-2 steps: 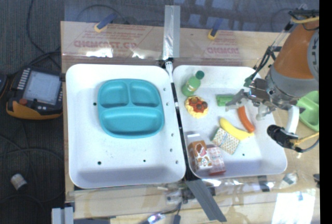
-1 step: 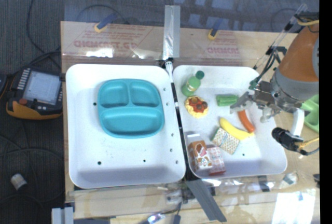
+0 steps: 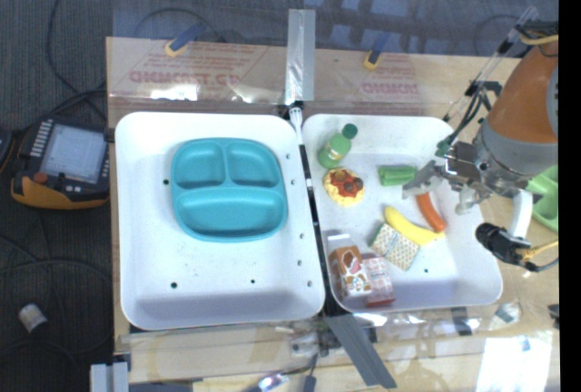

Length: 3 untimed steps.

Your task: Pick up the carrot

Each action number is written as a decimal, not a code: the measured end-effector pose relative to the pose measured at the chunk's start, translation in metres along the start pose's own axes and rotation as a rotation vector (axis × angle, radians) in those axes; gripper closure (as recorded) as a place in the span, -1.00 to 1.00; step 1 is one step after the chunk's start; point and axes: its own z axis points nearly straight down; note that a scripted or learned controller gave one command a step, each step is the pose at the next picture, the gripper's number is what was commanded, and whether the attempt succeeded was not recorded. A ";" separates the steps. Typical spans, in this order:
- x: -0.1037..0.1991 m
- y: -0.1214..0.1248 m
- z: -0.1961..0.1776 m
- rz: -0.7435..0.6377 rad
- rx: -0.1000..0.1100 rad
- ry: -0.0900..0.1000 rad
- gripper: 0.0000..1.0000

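While my pincer [image 3: 442,184] hung over the right bin [image 3: 472,290], its fingers spread apart and gripping nothing, the carrot [image 3: 432,212] lay just below them on the bin floor, beside the banana [image 3: 410,226].

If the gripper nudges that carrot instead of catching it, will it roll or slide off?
The carrot is slim and rounded, lying flat on the bin floor, so it would likely roll sideways. It looks like smooth, stiff plastic, probably slippery. The banana beside it may stop it; the gripper is close above.
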 end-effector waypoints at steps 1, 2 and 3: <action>0.087 -0.015 0.008 -0.222 -0.001 0.003 -1.00; 0.053 0.089 -0.053 -0.006 -0.002 -0.002 -1.00; 0.095 0.114 -0.032 -0.217 -0.002 -0.002 -1.00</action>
